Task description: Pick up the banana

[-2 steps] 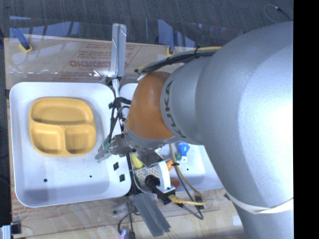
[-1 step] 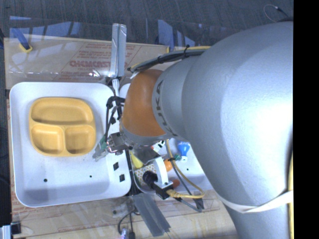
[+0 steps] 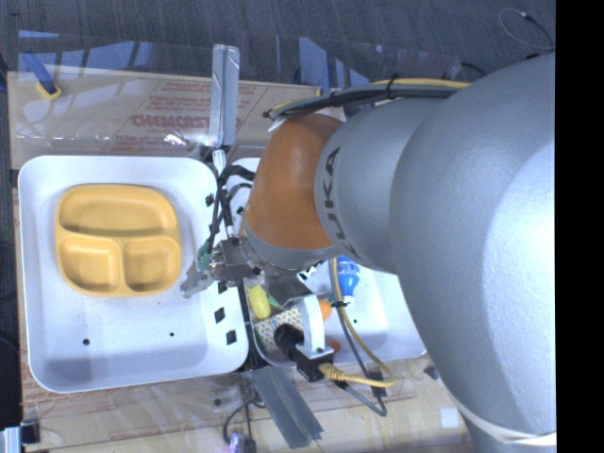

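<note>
A small patch of yellow, likely the banana [image 3: 257, 300], shows in the right bin [image 3: 401, 343] just under the wrist; the arm hides most of it. My gripper [image 3: 201, 274] pokes out to the left of the wrist, low over the wall between the two bins. It sits left of the yellow patch, and I see nothing held in it.
The left bin [image 3: 113, 347] holds a yellow three-compartment tray [image 3: 119, 238] at its back. The grey and orange arm covers most of the right bin. A blue object [image 3: 347, 277], an orange bit [image 3: 325, 308] and a pale netted thing [image 3: 274, 328] lie near the banana.
</note>
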Tool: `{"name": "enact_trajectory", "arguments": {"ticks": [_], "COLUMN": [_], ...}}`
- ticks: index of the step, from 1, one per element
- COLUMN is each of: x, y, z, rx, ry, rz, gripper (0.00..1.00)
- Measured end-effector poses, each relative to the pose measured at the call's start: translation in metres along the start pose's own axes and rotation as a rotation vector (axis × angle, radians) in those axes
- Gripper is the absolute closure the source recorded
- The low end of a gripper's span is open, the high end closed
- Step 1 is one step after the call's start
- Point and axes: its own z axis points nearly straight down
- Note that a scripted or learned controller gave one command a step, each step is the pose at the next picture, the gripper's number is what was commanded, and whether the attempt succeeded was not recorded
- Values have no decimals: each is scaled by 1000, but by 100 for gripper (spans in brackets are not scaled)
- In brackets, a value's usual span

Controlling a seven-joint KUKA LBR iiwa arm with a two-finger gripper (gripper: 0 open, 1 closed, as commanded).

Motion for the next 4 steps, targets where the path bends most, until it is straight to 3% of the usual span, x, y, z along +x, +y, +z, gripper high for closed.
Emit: {"name": "enact_trajectory", "arguments": {"ticks": [1,2,3,4], "x": [36,27,26,84], "y": [101,112,106,93], "z": [66,101,100,5], "rx": [3,-3,16,5], "ry": [0,10,3,-3], "rz": [215,157,152,439], "gripper": [0,0,100,100]}}
